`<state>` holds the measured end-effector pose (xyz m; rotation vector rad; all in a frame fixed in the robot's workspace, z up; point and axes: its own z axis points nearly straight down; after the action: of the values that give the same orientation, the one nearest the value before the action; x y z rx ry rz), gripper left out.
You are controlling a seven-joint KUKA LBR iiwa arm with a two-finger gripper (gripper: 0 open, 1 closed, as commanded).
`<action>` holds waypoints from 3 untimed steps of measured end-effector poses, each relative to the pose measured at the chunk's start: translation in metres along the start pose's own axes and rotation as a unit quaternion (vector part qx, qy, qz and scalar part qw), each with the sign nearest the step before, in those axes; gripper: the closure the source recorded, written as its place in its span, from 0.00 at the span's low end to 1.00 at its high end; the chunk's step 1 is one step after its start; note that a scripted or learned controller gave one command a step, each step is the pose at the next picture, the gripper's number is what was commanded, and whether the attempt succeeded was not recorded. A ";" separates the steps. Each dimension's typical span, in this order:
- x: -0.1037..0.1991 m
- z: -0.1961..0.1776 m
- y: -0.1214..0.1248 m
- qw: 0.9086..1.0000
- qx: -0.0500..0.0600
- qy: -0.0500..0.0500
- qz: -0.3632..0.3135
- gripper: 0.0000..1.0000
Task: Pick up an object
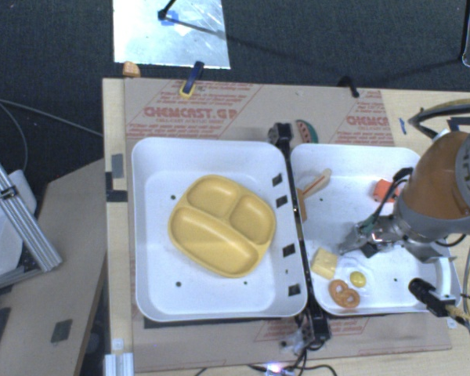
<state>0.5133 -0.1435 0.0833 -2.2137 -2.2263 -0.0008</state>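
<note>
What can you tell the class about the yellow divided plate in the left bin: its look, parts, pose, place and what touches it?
The yellow divided plate looks like smooth moulded plastic, with rounded corners and raised ridges that split it into three compartments, one long and two smaller. It lies flat and face up, turned at a slant, near the middle of the left bin. It rests on the bin's white floor, and nothing else touches it. Its compartments hold nothing.

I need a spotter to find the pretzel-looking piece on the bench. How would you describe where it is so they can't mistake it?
Start at the right-hand white bin, the one the arm reaches over. Go to its near edge, toward the left corner: the pretzel lies flat there, just below the pale yellow block and beside the small yellow round piece. It alone is brown, with twisted loops and holes.
</note>
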 end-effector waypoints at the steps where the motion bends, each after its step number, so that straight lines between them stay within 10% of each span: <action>1: -0.003 -0.012 0.003 1.000 -0.003 -0.002 0.001 1.00; 3: 0.119 -0.232 -0.024 1.000 -0.008 0.000 -0.004 1.00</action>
<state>0.4890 -0.0253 0.3156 -2.2118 -2.2434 -0.0189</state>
